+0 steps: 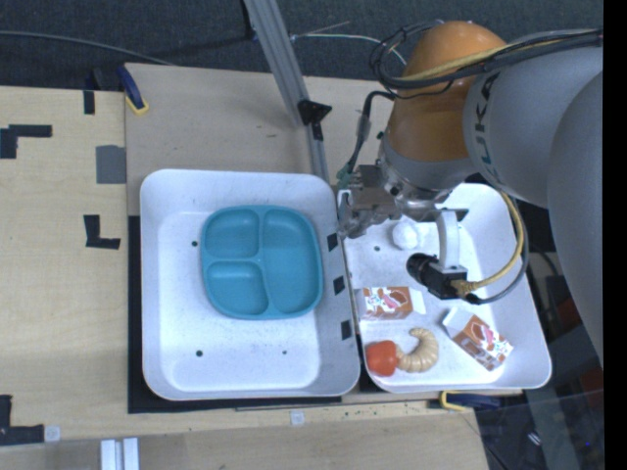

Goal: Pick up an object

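The arm's orange band (pixel 453 52) hangs over the right bin (pixel 524 292). Below it, my gripper (pixel 359 215) sits low at that bin's upper left corner, close to the wall shared with the left bin. A small white rounded object (pixel 405 233) lies just right of the gripper. Further down the right bin lie a red and white snack packet (pixel 385 302), a red tomato (pixel 382 358), a tan croissant (pixel 424 351) and a second packet (pixel 479 340). Nothing shows between the gripper's tips.
A teal divided plate (pixel 263 260) rests in the left bin (pixel 171 292). A black cable fitting (pixel 434 275) with a yellow-white hose hangs off the wrist over the right bin. A metal pole (pixel 279 57) slants across the bench behind the bins.
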Robot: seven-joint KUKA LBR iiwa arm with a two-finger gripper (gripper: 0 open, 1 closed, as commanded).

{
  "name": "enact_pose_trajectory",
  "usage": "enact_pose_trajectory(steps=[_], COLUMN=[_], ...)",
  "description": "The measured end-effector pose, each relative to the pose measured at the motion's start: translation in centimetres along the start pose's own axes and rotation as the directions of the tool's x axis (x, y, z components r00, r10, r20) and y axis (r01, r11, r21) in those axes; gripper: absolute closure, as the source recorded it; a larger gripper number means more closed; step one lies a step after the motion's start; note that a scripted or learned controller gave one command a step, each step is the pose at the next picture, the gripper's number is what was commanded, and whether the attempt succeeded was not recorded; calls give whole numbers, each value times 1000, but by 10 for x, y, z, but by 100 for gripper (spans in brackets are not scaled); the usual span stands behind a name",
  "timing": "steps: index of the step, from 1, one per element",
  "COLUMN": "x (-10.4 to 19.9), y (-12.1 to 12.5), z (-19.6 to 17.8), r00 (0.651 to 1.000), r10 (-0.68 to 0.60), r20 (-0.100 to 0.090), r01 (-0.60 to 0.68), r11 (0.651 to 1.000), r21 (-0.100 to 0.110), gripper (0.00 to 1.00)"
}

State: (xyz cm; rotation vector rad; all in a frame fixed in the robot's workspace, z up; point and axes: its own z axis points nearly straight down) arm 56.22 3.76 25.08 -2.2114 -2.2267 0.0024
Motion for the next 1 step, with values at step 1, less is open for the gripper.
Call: enact_pose_trajectory(steps=[1], x=[58], y=[5], z=[19], r00=[1000], r10=[0], r20=[1], r01=[0], r11=[1000], r21=[1], gripper=[100])
